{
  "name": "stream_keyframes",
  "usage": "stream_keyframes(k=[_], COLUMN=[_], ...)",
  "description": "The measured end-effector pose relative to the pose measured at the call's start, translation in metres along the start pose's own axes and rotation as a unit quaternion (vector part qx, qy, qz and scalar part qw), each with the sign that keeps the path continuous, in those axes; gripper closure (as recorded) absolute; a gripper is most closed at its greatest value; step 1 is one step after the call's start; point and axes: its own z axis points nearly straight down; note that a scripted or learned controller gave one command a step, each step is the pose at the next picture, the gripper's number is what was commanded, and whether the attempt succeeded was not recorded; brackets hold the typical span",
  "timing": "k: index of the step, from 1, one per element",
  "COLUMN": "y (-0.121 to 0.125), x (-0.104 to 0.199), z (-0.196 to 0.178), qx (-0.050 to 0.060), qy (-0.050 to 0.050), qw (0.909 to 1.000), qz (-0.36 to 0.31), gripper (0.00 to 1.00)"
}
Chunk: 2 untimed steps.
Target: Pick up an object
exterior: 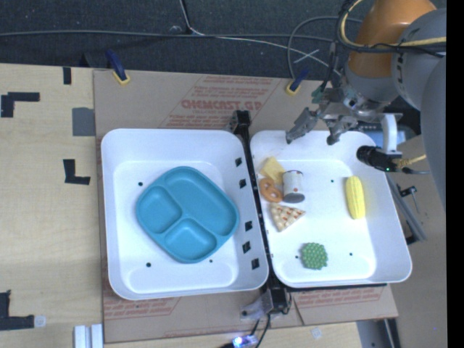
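Note:
My gripper hangs over the far rim of the right bin, its two fingers spread apart with nothing between them. Below it, by the bin's left wall, lie a pale yellow wedge, an orange ring, a small silver can and a waffle-patterned slice. A yellow corn cob lies at the bin's right side. A green bumpy ball sits near the front.
The left bin holds a blue divided plate. A black divider runs between the two bins. Cables and two clamps lie along the cardboard's far edge.

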Motion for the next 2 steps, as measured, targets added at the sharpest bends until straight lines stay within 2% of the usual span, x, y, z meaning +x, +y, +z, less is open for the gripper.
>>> stream_keyframes(k=[1,2], y=[0.003,0.0], x=[0.0,0.003], z=[-0.008,0.057], qx=[-0.007,-0.004], qy=[-0.001,-0.001], qw=[1.0,1.0], qz=[-0.001,-0.001], gripper=[0.0,0.0])
